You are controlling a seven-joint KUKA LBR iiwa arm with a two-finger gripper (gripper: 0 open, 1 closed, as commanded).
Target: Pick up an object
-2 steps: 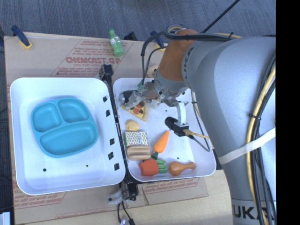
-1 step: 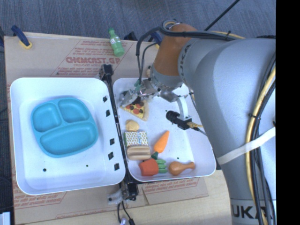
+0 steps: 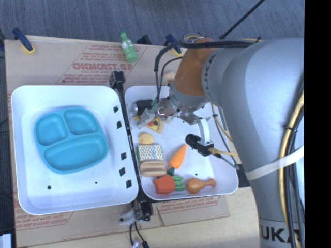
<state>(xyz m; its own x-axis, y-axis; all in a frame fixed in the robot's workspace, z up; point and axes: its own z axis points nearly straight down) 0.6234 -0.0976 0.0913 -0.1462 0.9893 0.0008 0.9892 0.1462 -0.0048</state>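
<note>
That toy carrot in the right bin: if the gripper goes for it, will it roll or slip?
The carrot looks like smooth, stiff plastic, so probably light but slippery. Its tapered, rounded body lies tilted on the right bin floor, so a push would likely swing or roll it. Pinching near the thin tip may squeeze it out.

In the right bin (image 3: 227, 182) we see toy foods: a carrot (image 3: 178, 156) lying slanted, a drumstick (image 3: 198, 184) beside a red vegetable (image 3: 165, 184), a hot dog (image 3: 152, 167), a patterned cracker (image 3: 150, 152).
</note>
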